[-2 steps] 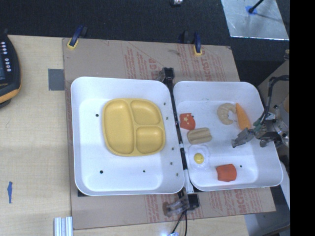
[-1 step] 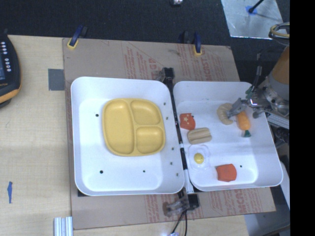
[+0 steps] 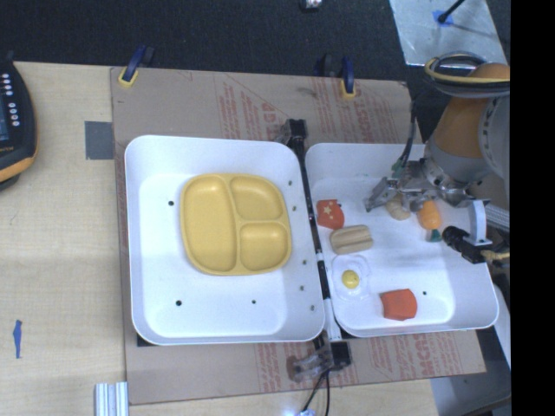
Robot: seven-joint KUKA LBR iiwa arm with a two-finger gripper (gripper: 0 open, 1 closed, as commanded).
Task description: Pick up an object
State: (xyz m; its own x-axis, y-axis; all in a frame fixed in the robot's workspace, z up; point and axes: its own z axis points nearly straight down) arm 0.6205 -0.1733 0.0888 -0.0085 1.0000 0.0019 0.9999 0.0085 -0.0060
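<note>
On the pale wooden desk (image 3: 61,258) lies a brown cardboard sheet (image 3: 225,102) carrying two shallow white bins side by side. The left white bin (image 3: 147,310) holds a yellow plastic plate with three compartments (image 3: 235,223), lying flat near the bin's middle.

The right white bin (image 3: 464,306) holds several small toy foods. A red piece with a small star-like mark (image 3: 329,213) lies by the bin's left wall. Just near of it lies a tan, bun-shaped cylinder (image 3: 351,238), and nearer still a white fried-egg piece with a yellow yolk (image 3: 350,279). A red-orange block (image 3: 399,304) sits toward the near edge, right of the egg. In the far right part of the bin are a small beige rounded piece (image 3: 398,208) and a small orange piece (image 3: 430,217), close to each other.

The grey arm with its orange band (image 3: 464,128) reaches in from the right, over the far right part of that bin. The jaws (image 3: 401,194) hang low right by the beige piece; whether they are released or clenched cannot be told from this slant, and no object is seen between them.

A dark handheld controller with an orange rim (image 3: 13,120) lies at the desk's far left edge.
</note>
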